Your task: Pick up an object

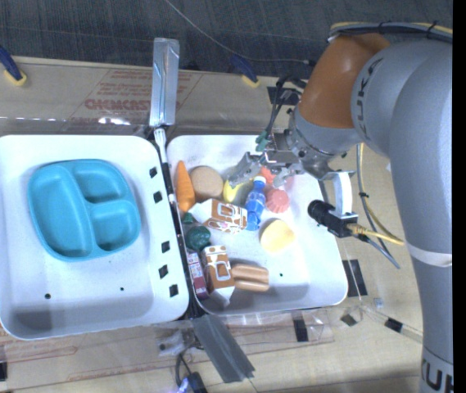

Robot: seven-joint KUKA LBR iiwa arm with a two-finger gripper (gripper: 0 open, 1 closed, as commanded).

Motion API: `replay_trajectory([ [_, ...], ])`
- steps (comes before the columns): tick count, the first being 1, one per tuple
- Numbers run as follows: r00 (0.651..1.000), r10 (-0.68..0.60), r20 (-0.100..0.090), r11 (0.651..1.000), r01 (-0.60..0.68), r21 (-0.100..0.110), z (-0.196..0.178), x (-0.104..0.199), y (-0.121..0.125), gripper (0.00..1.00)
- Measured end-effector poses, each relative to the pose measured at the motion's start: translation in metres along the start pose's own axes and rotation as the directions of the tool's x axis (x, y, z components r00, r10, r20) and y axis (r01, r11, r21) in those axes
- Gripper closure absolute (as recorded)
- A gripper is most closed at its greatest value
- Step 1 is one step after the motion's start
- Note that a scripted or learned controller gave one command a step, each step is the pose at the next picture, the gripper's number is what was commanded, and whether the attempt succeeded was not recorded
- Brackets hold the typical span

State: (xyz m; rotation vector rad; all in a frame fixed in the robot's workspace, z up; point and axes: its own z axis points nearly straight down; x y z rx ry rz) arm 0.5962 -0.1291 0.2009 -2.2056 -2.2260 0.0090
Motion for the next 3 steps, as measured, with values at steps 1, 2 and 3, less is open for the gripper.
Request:
replay_trajectory([
  [1,0.998,0.065,0.001,0.998,-0.065,-0.006,0.111,-0.026,-0.008,0.0],
  [2,0.998,0.061,0.001,0.998,-0.061,0.001,0.105,-0.026,-0.009,1.0],
  [3,1.0,0.031,0.0,0.999,-0.031,-0.011,0.0,0.031,0.002,1.0],
])
